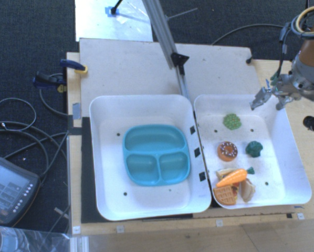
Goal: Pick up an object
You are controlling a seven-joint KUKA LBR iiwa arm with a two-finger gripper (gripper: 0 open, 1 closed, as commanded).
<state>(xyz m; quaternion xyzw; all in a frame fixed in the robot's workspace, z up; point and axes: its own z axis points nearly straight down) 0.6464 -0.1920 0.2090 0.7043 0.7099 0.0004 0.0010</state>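
The right bin (288,156) holds several toy foods: a light green round piece (231,121), a chocolate donut (227,151), a dark green broccoli (254,148), an orange carrot (231,177), a waffle (225,195) and a tan piece (247,190). My gripper (270,98) hangs above the bin's far right corner, well clear of the food. Its two fingers stand apart with nothing between them.
The left bin (107,193) holds a blue divided tray (157,154). A slanted metal pole (165,33) crosses the back board. Cables and a teach pendant (9,188) lie on the floor at left.
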